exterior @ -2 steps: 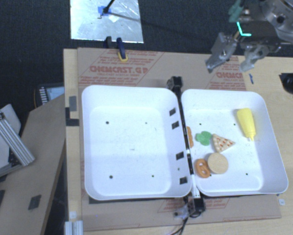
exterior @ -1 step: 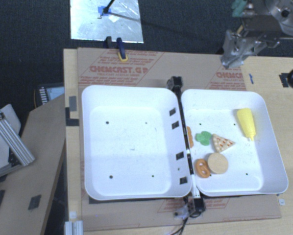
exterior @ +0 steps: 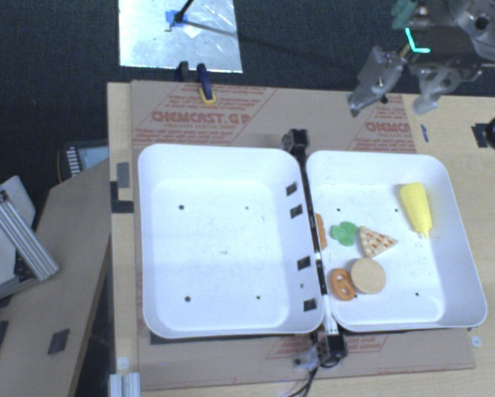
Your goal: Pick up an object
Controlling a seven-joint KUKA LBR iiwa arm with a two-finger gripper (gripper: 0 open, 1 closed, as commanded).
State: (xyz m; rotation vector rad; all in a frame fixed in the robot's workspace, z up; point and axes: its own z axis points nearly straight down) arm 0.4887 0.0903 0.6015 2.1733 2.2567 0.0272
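- Corn, a yellow cob (exterior: 416,208), lies in the right bin (exterior: 457,255) at about two o'clock of the bin floor, near the far right wall.
- Pizza slice (exterior: 377,241), a small triangular piece, sits near the bin's middle, with a green leafy piece (exterior: 343,232) just beside it at nine o'clock.
- Round tan cookie (exterior: 367,276) lies at six o'clock from the pizza slice, touching a brown pretzel (exterior: 342,284) on its nine o'clock side.
- An orange piece (exterior: 319,230) rests against the bin's left wall by the divider; what it is cannot be told.
- The hand (exterior: 403,96) hangs above the tabletop (exterior: 231,114) beyond the right bin's far rim, at twelve o'clock from all the objects and well apart from them.
- Its two fingers stand spread apart, one at nine o'clock and one at three o'clock, with nothing between them and touching nothing.
- The left bin (exterior: 218,238) lies at nine o'clock of the right bin, sharing the middle edge.
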